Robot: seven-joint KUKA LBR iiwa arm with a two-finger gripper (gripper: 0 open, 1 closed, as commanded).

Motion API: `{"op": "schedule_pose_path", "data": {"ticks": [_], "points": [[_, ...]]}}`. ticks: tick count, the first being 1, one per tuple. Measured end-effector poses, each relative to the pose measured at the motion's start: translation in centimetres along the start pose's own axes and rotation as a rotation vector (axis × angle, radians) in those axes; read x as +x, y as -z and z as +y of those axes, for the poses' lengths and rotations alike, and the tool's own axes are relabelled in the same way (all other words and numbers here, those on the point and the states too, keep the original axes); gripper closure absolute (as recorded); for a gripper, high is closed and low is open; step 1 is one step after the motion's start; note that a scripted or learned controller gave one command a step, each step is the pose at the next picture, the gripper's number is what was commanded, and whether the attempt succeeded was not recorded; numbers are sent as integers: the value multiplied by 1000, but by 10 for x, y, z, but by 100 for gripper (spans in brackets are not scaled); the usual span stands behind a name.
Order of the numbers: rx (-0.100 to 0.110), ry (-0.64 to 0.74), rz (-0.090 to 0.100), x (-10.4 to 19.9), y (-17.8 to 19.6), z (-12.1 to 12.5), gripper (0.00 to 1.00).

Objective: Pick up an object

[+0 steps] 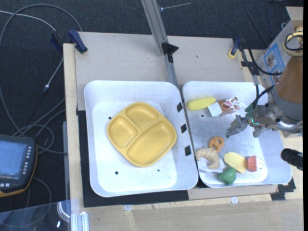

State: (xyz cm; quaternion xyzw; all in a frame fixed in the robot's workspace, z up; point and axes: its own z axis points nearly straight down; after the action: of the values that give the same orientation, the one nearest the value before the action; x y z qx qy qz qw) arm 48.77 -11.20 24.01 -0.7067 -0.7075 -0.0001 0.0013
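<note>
The right bin (269,177) holds several toy foods. A yellow corn cob (201,103) and a white and red packet (227,106) lie at its far side. A brown pretzel (216,142) sits mid-bin. Along the near edge lie a tan croissant (208,154), a yellow oval piece (234,161), a green piece (227,175) and a small red and orange block (251,163). My gripper (246,130) hangs over the bin's right half, right of the pretzel and above the yellow piece. It is open, with nothing between its fingers.
The left bin (96,105) bears a yellow divided plate (141,133). A metal pole (159,28) slants down to the gap between the bins. Clamps and cables sit at the bench's far corners, and a pendant screen (14,162) lies at the left.
</note>
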Motion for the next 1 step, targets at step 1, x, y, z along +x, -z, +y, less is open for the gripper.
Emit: {"op": "schedule_pose_path", "data": {"ticks": [1], "points": [[-1,-1,0,0,0,0,0]]}}
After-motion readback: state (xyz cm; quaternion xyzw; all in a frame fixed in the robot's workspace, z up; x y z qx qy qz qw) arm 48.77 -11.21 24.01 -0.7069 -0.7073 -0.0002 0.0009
